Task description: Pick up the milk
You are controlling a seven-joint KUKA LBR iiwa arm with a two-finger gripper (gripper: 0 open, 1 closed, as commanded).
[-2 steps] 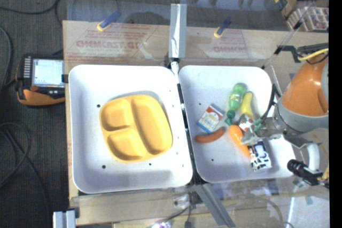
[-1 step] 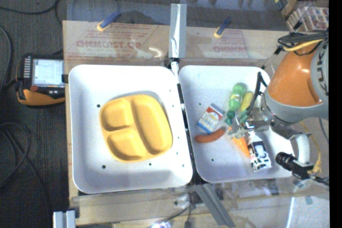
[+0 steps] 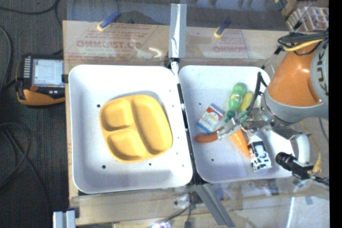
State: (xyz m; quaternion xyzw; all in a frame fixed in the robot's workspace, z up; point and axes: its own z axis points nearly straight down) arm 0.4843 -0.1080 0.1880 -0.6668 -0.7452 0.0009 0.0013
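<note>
Gripper [image 3: 231, 126] fingers stand slightly apart low in the right bin [image 3: 214, 171], clamping nothing, their tips between the milk carton [image 3: 210, 118] and the carrot [image 3: 240, 141]. Milk lies flat just left, beside the hot dog [image 3: 206, 138].

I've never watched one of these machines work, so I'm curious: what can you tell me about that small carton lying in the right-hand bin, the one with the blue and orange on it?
The small carton looks like a little cardboard box, blue along its edges with an orange and white printed face. It lies flat and turned at a slant on the floor of the right bin, left of the other items. A sausage lies just below it, and the robot's hand is close to its right.
</note>
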